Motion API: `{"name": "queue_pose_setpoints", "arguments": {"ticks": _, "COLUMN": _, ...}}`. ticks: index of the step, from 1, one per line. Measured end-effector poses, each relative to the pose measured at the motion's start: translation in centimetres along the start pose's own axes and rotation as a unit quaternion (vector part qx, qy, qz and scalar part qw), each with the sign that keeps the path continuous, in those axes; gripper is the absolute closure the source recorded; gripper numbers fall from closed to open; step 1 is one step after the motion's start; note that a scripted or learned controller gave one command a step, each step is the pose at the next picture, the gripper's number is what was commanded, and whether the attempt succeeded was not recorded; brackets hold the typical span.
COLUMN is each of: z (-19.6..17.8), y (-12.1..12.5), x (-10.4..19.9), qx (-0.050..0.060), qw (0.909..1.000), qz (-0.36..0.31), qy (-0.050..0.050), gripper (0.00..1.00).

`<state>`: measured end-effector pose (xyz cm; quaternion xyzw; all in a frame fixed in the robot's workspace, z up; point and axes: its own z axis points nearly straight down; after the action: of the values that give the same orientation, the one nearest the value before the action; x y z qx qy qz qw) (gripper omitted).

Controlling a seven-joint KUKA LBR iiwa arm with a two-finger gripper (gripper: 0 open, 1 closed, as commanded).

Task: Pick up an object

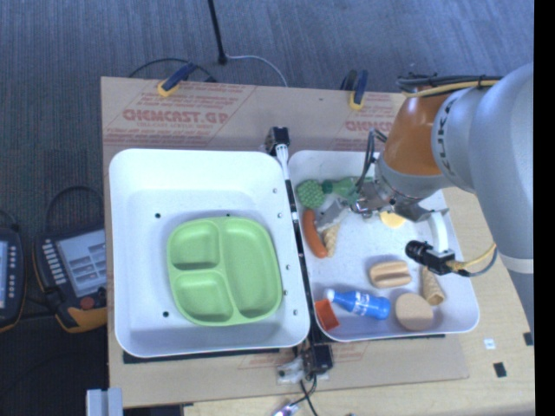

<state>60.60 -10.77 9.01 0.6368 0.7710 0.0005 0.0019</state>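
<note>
My arm [473, 137] reaches in from the right, grey with its orange band [416, 141] sitting over the far part of the right bin [468, 319]. My claw [371, 199] hangs low over the far middle of that bin, and whether it is apart or together I cannot tell, because the wrist covers most of it from above.

The things I could pick all lie in the right bin. A green leafy toy [323, 191] sits at the far left corner, just left of my claw. An orange carrot-like piece [314, 234] lies along the left wall, with a small pale piece [329, 237] just beside it. A yellow piece [393, 220] shows just right of my claw, near the wrist. Toward the near side rest a small bun-shaped toy [389, 274], a round tan piece [414, 312] in the near right corner, and a cone-shaped piece [432, 286] against the right wall. A blue bottle with a red cap [357, 304] lies on its side along the near wall.

The left bin [139, 189] holds a green divided plate [225, 269], lying flat in its middle, well apart from my claw.
</note>
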Motion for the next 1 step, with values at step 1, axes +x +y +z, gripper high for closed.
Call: {"name": "queue_pose_setpoints", "arguments": {"ticks": 1, "z": -2.31, "y": 3.71, "x": -2.58, "qx": 0.009, "qw": 0.9998, "qz": -0.02, "qy": 0.004, "gripper": 0.0}}
